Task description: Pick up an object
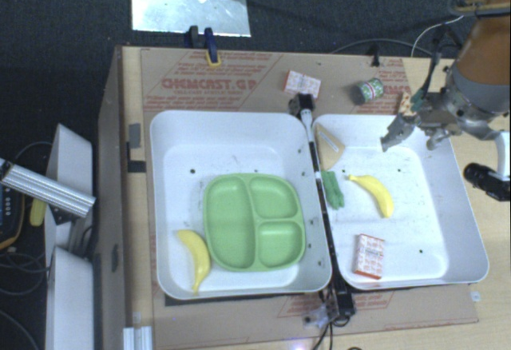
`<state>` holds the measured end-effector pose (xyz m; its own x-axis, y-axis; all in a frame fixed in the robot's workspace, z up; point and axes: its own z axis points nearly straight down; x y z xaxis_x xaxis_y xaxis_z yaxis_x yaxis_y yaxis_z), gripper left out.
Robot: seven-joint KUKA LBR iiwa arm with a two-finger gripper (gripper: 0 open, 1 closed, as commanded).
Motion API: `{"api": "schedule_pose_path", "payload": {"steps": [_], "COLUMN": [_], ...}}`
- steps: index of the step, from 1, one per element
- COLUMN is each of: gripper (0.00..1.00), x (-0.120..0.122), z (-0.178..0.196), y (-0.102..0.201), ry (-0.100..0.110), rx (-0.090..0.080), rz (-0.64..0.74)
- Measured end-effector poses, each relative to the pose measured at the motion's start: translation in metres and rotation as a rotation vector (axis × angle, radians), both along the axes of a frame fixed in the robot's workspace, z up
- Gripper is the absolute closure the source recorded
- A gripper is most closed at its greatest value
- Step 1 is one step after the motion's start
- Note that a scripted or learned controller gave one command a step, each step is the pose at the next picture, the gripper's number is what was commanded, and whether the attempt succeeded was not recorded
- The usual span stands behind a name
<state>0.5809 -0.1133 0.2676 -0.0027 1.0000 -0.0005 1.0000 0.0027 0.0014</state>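
1. A robotics lab: the grey arm with an orange band (479,61) reaches over a brown cardboard-topped table (231,81).
2. Two shallow white plastic bins (239,126) sit side by side.
3. Loose black cables (375,45) trail over dark carpet (56,21).

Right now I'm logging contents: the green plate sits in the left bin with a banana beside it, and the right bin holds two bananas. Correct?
Not quite. The camera view shows the right bin holding one banana, not two. The green plate is in the left bin beside a banana, as stated.
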Motion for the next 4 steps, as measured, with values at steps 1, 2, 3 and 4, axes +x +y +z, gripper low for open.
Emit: {"api": "schedule_pose_path", "payload": {"steps": [1,2,3,4], "gripper": [0.00,0.00,1.00,1.00], "x": [-0.008,-0.010,-0.009,-0.002], "z": [-0.093,-0.183,-0.173,-0.064], "y": [-0.034,-0.019,-0.019,0.067], "ry": [0.003,0.000,-0.002,-0.005], "rx": [0.000,0.000,0.000,0.002], "rz": [-0.002,-0.002,-0.002,0.003]}}
